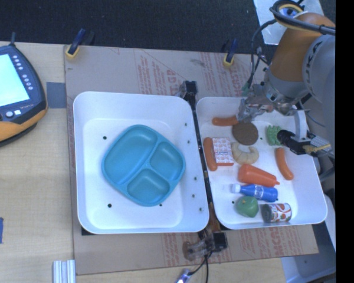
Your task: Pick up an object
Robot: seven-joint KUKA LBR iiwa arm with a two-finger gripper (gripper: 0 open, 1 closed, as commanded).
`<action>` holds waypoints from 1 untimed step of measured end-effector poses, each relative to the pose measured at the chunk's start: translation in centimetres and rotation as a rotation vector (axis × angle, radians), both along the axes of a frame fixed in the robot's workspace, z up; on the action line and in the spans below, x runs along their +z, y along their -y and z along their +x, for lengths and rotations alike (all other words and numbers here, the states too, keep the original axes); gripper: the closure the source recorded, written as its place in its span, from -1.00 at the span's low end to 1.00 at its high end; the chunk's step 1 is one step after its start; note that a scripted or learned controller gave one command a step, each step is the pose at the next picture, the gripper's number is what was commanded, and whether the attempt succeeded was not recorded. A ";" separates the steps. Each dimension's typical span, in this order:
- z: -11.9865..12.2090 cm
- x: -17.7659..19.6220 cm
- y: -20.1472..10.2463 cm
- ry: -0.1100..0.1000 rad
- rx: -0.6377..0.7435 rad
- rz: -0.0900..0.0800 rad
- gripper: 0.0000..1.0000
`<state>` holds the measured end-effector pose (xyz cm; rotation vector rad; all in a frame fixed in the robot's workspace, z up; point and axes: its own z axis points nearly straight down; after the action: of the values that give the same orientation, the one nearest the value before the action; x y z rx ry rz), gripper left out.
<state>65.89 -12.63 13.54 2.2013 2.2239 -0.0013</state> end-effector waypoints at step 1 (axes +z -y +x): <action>0.0 0.0 0.0 0.000 0.000 0.000 -1.00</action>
<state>65.88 -12.63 13.52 2.2014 2.2242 -0.0018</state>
